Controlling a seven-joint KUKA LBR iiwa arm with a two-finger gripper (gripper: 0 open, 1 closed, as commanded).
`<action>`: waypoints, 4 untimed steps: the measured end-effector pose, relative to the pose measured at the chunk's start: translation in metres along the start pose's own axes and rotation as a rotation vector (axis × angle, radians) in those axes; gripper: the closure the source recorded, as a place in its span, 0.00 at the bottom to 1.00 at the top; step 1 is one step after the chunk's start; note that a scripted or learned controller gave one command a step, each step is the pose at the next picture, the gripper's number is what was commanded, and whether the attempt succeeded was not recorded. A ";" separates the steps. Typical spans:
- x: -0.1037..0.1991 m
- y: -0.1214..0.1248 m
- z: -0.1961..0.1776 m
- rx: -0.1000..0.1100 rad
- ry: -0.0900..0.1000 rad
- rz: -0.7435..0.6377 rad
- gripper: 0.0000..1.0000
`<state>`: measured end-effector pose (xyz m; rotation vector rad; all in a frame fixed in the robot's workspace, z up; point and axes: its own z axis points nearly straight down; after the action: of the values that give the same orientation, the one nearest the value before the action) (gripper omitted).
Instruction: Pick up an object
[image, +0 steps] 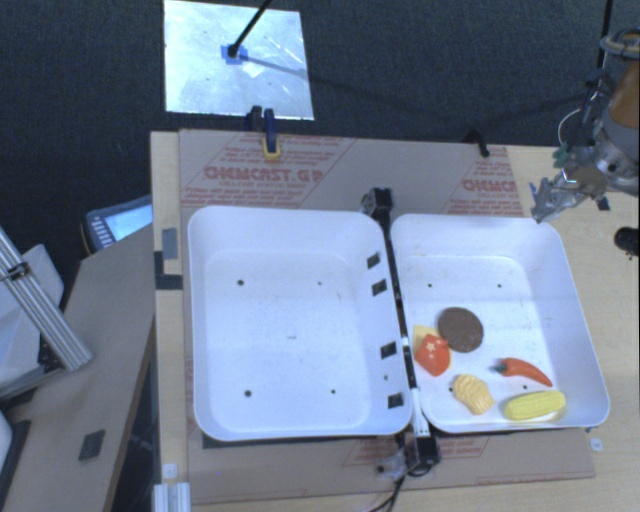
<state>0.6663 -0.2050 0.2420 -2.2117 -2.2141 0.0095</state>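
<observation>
Where pincer (547, 203) hangs beyond right bin (560, 262), grip state unclear, nothing visibly held.

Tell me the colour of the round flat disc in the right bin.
Brown, seen in the camera view: the disc.

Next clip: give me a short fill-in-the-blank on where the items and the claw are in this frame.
1. All the toy foods lie in the ____ bin.
2. The brown round disc touches the ____ tomato slice.
3. The corn cob lies just below the ____ chili pepper.
4. The claw hovers over that bin's far ____ corner.

Missing words: right; red; red; right
</observation>
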 end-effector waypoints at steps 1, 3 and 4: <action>-0.001 0.002 -0.125 -0.027 -0.009 -0.004 1.00; 0.000 0.000 -0.080 -0.004 -0.002 0.000 1.00; -0.001 0.001 -0.166 -0.023 -0.008 -0.003 1.00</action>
<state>0.6693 -0.2064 0.4077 -2.2234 -2.2336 -0.0075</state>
